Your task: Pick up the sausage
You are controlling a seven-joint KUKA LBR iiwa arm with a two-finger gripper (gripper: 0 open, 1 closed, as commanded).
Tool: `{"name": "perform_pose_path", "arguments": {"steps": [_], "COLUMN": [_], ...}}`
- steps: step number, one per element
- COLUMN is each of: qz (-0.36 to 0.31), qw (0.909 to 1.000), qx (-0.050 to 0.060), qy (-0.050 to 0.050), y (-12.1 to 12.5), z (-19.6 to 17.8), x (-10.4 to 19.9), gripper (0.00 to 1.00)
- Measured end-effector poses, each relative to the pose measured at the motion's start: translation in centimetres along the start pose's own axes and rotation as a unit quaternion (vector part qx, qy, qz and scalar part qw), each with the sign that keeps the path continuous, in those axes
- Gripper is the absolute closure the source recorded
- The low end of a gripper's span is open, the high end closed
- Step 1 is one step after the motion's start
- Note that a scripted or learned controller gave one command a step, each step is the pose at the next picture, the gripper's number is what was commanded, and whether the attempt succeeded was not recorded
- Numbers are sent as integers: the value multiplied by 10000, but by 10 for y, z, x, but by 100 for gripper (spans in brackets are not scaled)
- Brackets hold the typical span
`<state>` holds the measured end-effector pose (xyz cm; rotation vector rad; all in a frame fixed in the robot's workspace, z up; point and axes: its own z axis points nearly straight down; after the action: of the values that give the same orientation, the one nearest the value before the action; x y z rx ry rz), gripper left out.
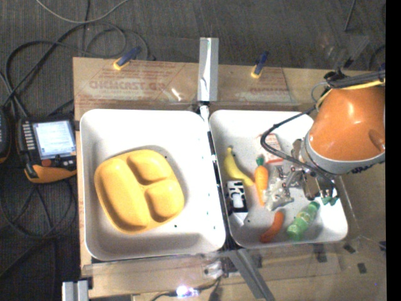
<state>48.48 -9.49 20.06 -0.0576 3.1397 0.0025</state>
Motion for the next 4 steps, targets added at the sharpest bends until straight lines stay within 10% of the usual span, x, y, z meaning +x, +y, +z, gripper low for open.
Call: {"name": "perform_pose_path", "arguments": {"steps": [1, 2, 3, 4], "qz": [-2473, -5077, -6163, -7327], "qw": [9689, 8616, 7875, 6805], "qx": [-6, -18, -20, -19], "qy": [-5, -4, -8, -17], "y": [-41, 20, -21, -28], "z": [-14, 15, -10, -36], "x": [-17, -24, -26, 1], "gripper": [100, 100, 100, 100]}}
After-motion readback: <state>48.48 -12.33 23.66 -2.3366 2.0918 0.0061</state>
